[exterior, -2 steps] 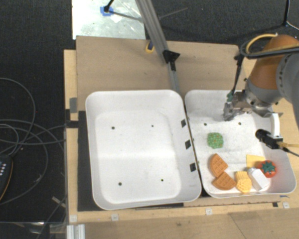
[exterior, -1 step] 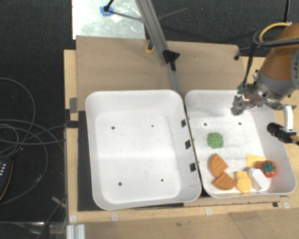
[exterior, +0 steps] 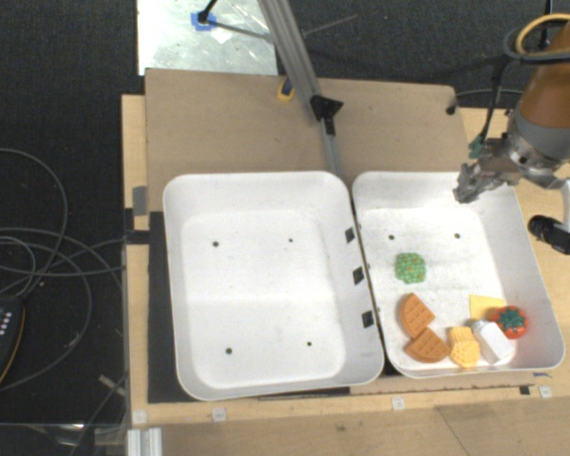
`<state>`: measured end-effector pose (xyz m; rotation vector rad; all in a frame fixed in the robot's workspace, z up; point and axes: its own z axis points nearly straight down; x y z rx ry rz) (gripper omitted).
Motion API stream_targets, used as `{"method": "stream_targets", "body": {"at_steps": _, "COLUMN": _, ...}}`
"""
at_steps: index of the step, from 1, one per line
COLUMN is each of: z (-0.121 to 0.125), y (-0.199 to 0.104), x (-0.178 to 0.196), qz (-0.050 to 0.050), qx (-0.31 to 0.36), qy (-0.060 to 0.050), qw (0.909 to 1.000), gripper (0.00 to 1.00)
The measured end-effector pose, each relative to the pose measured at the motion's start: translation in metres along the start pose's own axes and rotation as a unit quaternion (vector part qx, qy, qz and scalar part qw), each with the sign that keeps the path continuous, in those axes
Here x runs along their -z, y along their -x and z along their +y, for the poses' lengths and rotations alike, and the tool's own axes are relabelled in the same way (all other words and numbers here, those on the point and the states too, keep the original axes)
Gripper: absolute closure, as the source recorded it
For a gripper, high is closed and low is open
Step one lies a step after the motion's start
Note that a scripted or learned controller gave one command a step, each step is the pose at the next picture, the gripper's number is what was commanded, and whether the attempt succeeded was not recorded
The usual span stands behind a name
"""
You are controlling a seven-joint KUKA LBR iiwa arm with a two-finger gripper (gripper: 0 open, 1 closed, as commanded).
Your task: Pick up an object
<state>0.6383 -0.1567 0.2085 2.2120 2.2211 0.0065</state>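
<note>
Tool (exterior: 467, 190) of the grey arm hangs over the far right corner of the right shallow white plastic bin (exterior: 437, 202); whether it is spread or pressed together cannot be told, and nothing visibly sits in it. The pick looks not yet begun. The candidates lie well apart from it at the bin's near end: a bumpy green ball (exterior: 410, 268), 2 ridged orange waffle-like pieces (exterior: 422, 329), a yellow wedge (exterior: 485, 305), and a red round piece (exterior: 512, 322).

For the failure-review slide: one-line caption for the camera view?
Pincer at the right bin's far edge, apart from the green ball and toy foods clustered at its near end.
</note>
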Motion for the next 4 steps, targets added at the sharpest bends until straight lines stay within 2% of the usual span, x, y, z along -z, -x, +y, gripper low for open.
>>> {"method": "stream_targets", "body": {"at_steps": 2, "z": -0.019, "y": -0.105, "x": 0.001, "qz": 0.002, "qx": 0.003, "qy": -0.003, "qw": 1.0, "gripper": 1.0}}
{"method": "stream_targets", "body": {"at_steps": 3, "z": -0.035, "y": -0.162, "x": 0.017, "qz": 0.003, "qx": 0.004, "qy": -0.004, "qw": 1.0, "gripper": 1.0}}
{"method": "stream_targets", "body": {"at_steps": 4, "z": -0.06, "y": -0.21, "x": 0.01, "qz": 0.002, "qx": 0.003, "qy": -0.005, "qw": 1.0, "gripper": 1.0}}
